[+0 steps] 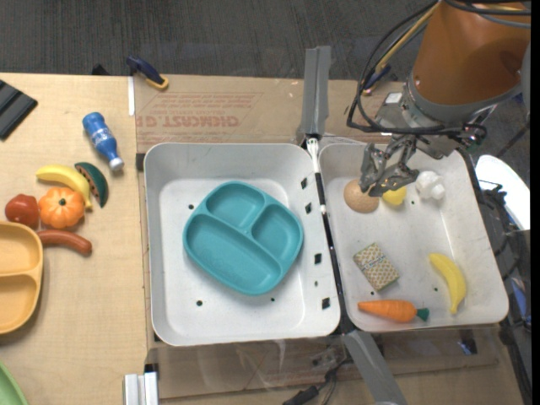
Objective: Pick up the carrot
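Two white bins: the left one (pixel 160 310) is holding a teal plate (pixel 243 236); the right one (pixel 485 310) is holding the carrot (pixel 390 310), while my jaws (pixel 384 180) are hovering well apart, perhaps released, I cannot tell.

You look down from one fixed camera above the bench (pixel 76 125), tilted so the far edge lies at the top of the view. Both white bins fit whole: the right bin (pixel 481 310) sits under the arm (pixel 468 40), which enters from the right, and the left bin (pixel 160 251) lies beyond the tool toward the view's left. The camera stands well back, taking in bench surface left of the bins too.
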`<state>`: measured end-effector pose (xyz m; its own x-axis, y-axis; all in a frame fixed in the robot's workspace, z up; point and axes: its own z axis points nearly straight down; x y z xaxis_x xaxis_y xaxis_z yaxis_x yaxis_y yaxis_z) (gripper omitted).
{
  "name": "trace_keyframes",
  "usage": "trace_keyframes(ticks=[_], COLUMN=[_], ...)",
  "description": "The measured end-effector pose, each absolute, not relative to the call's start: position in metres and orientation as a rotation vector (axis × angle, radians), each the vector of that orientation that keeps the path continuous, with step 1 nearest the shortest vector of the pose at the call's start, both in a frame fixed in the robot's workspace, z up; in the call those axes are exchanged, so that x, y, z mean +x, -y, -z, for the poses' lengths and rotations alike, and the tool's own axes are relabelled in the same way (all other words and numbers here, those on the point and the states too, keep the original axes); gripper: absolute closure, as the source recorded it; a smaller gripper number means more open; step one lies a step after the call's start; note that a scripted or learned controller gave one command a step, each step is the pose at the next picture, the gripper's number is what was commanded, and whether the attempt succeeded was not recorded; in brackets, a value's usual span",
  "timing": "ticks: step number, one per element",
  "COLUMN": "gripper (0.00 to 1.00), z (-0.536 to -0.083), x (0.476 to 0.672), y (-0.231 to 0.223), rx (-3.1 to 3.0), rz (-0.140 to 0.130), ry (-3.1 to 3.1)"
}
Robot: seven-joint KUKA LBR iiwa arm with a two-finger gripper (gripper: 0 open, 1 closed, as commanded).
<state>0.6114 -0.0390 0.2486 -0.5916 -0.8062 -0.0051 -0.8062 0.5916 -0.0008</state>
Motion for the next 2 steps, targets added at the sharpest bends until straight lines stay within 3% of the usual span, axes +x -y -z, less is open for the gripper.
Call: trace_keyframes(ticks=[1,2], gripper=[1.00,1.00], z=[-0.235,-0.302], x=[0.649,0.607], y=[0.054,0.095], rx=[-1.834,-1.735], rz=[-0.002,0.001], ry=[-2.543,-2.611])
